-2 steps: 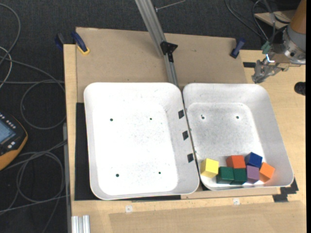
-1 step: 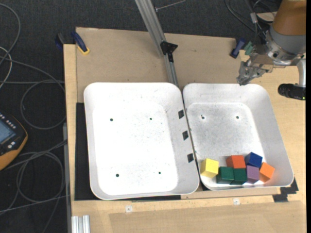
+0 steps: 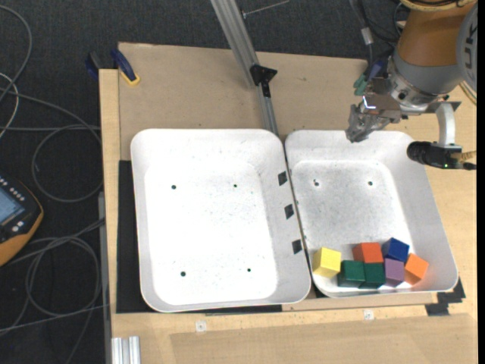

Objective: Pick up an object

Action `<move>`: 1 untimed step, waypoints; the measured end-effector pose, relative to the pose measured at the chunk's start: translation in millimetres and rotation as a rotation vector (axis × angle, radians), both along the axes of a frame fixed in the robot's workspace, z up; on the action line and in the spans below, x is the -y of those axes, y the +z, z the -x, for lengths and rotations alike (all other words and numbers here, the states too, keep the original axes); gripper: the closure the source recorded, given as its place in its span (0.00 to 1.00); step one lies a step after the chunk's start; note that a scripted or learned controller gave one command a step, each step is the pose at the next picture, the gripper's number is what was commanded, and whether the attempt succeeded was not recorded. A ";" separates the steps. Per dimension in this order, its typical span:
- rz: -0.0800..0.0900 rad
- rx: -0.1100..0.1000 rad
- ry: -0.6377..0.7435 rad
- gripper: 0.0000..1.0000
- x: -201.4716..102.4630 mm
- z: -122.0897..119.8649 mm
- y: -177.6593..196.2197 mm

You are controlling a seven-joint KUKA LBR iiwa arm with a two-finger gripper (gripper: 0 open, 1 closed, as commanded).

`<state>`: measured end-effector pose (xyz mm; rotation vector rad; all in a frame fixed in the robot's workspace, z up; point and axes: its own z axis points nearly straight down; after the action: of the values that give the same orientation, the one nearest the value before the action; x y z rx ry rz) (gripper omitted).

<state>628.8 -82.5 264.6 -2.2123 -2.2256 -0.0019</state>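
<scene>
Holding coloured blocks (image 3: 369, 264) at its near edge, right bin (image 3: 424, 196); pincer (image 3: 361, 130) state unclear.

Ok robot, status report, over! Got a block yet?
Gripper above right bin's far rim, holding nothing seen. Blocks clustered at near edge, untouched. Path clear.

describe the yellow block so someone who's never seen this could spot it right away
Look at the right-hand bin of the two white bins, down at its near edge where a cluster of coloured blocks sits. The yellow block is at the cluster's left end, next to a green block. It is the one yellow piece and stands slightly apart from the rest.
</scene>
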 end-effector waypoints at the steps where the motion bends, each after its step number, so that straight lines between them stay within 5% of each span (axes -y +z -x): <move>1: 0.000 -0.001 0.001 1.00 -63.5 9.8 -6.3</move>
<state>619.1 -19.0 258.3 -2.2104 -2.2264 -0.0003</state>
